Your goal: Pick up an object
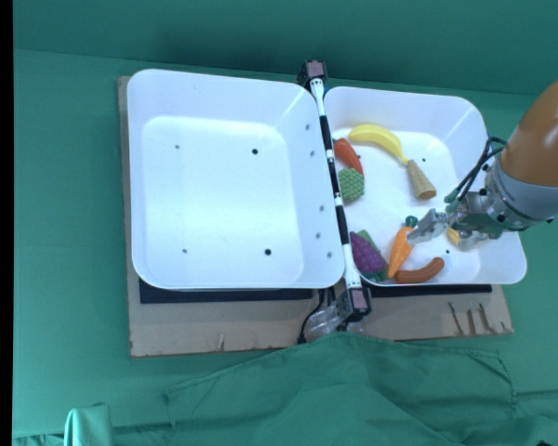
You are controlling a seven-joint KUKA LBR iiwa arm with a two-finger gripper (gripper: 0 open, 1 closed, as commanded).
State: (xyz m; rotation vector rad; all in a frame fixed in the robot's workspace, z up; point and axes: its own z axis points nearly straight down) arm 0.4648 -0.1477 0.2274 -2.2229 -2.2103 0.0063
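just the one fixed camera, mounted up above the bench and looking down at a slant, so the far edge of the bench sits at the top of the frame. it's back far enough to catch both white bins side by side, the left bin [225, 179] and the right bin [446, 119], plus the cardboard sheet [214, 328] under them and green cloth [353, 393] along the bottom. the arm [544, 161] comes in from the right

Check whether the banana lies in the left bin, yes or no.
No. The banana lies in the right bin, near its far wall, beside the divider.
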